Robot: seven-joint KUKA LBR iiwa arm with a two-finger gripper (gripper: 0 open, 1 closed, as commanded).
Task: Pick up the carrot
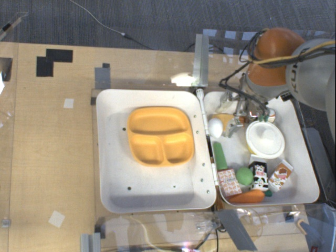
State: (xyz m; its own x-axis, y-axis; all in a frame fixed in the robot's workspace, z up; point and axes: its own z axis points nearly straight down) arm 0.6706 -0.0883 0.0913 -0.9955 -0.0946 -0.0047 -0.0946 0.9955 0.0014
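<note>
The gripper (242, 115) hangs over the far part of the right bin (307, 164), and I cannot tell how it is set. Just beside it are a white egg (215, 127) and a white bowl (265, 138), and the carrot (247, 196) lies well away at the near edge, behind a green cucumber (219, 155), a green ball (243, 176) and small cartons (258, 175). Further off, the left bin (113, 156) has a yellow tray (159, 135) with three parts.

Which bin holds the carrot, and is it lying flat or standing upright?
The carrot is lying flat in the right bin, along its near wall, below the green ball. The gripper is at the bin's far end.
</note>
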